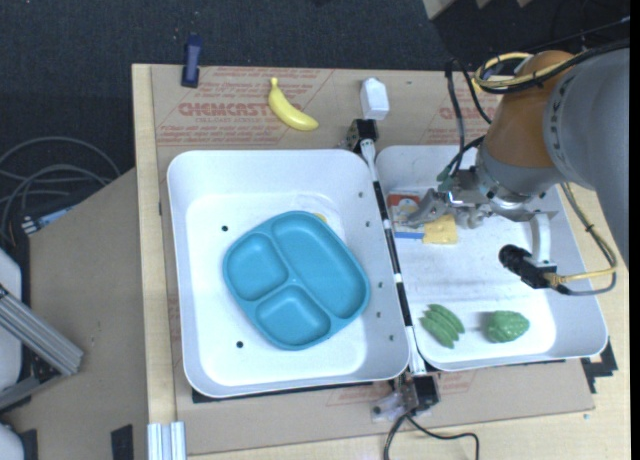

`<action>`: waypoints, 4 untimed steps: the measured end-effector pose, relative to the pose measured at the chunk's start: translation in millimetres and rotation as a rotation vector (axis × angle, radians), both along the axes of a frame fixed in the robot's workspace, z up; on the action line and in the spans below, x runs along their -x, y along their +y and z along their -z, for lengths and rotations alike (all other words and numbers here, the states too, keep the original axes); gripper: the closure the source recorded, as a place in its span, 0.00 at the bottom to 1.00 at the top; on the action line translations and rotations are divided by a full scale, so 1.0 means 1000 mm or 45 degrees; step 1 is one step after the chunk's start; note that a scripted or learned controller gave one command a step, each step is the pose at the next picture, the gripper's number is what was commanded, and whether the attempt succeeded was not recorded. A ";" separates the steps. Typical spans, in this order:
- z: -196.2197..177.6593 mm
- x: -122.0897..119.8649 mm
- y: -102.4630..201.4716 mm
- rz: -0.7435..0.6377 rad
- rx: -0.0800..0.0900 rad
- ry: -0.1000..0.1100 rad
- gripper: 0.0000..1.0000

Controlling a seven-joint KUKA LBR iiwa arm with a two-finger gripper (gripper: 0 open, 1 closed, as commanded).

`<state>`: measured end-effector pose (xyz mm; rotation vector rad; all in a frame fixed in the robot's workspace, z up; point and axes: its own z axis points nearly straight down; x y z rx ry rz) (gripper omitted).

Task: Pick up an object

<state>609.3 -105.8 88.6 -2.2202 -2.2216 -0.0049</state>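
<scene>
My gripper (pixel 447 206) hangs over the far left part of the right bin (pixel 575 333), reaching in from the right. A small yellow block (pixel 441 234) lies just below it, touching or nearly touching it. A flat red, white and blue packet (pixel 402 211) sits immediately left of the gripper, against the bin's left wall. Two green items lie near the front of this bin: a leafy pod (pixel 441 323) and a rounder lump (pixel 507 326).
The left bin (pixel 200 343) holds a blue divided plate (pixel 293 278). On the bench behind the bins lie a yellow banana (pixel 290 108), a small white object (pixel 375 98) and a blue one (pixel 192 60).
</scene>
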 end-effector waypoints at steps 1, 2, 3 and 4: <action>-0.012 -0.002 -0.001 0.000 0.005 -0.013 1.00; -0.011 -0.002 0.000 0.000 0.004 -0.010 0.00; -0.001 0.000 -0.003 0.001 0.000 -0.011 0.00; -0.001 0.011 0.006 0.003 0.008 -0.015 0.00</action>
